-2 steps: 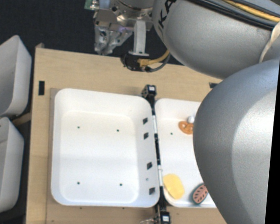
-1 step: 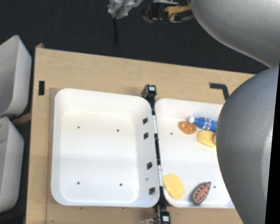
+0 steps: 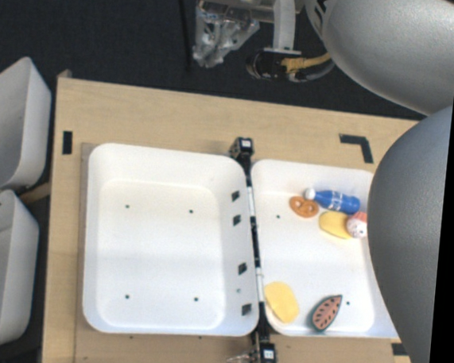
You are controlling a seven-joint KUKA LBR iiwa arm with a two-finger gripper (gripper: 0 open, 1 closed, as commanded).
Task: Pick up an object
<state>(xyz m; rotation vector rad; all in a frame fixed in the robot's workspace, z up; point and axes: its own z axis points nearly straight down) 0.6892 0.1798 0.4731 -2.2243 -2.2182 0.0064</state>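
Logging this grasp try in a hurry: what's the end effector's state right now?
End effector: raised above the bench's far edge; open or shut cannot be told.

- The desk (image 3: 161, 114) looks like pale, matt wood board.
- Both white bins, left bin (image 3: 165, 163) and right bin (image 3: 299, 263), look like smooth plastic with a soft sheen.
- The arm (image 3: 413, 234) has a smooth grey shell, faintly glossy.
- The blue bottle (image 3: 338, 201) looks like shiny plastic.
- The hand (image 3: 221, 32) looks like bare, glinting metal.
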